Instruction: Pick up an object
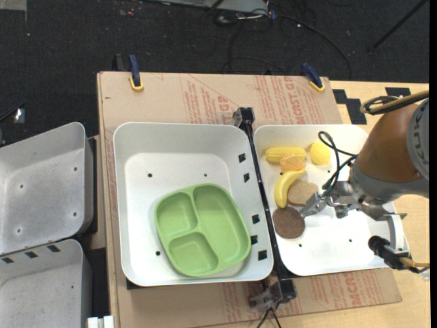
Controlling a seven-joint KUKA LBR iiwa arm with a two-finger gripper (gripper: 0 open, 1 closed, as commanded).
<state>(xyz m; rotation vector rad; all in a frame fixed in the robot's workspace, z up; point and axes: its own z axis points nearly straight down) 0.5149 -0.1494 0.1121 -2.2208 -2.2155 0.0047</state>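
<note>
claw low in right bin, beside brown disc

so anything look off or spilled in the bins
Nothing spilled. The green divided tray sits askew in the left bin. The food pieces crowd the right bin's upper left, near the end effector.

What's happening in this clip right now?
A grey arm with an orange band reaches in from the right over the right bin. Its gripper is down among a cluster of play food: a banana, a tan disc and a dark brown disc. Nothing is visibly held. The left bin holds a green divided tray.
</note>
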